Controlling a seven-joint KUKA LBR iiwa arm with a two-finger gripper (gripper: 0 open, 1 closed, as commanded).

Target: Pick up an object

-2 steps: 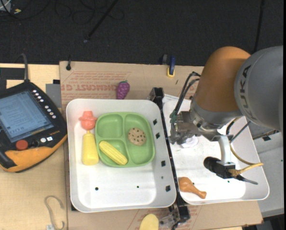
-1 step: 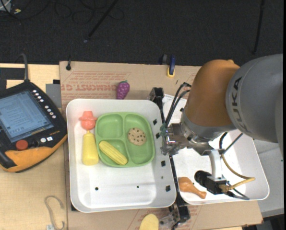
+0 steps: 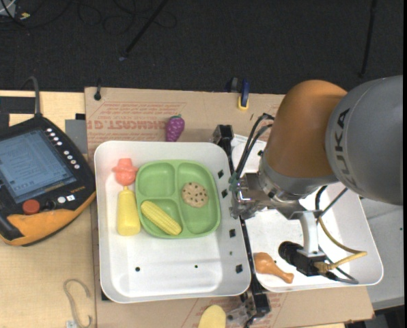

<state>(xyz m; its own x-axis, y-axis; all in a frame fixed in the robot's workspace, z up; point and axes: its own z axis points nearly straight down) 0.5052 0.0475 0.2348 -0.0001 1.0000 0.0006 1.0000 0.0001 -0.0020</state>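
Yellow lump [image 3: 212, 316]: lying outside bins, below green plate [image 3: 159, 183].
Drumstick [image 3: 270, 266]: likely target; lying lower-right of plate, in right bin [image 3: 367, 251]. Looking like light, stiff, slick plastic; gripping across thin shank prob. safest.
Gripper [image 3: 243, 200]: hovering just right of plate; open/closed: can't tell.
Writing: "UKA" showing on arm [image 3: 367, 142]; red print on cardboard [image 3: 135, 115] above plate sitting upside down, not legible.

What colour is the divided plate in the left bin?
The plate is light green, per the camera view.

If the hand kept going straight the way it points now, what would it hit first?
Likely the floor of the right bin near its inner wall, where the hand points down. The drumstick lies off that line, though depth is unclear.
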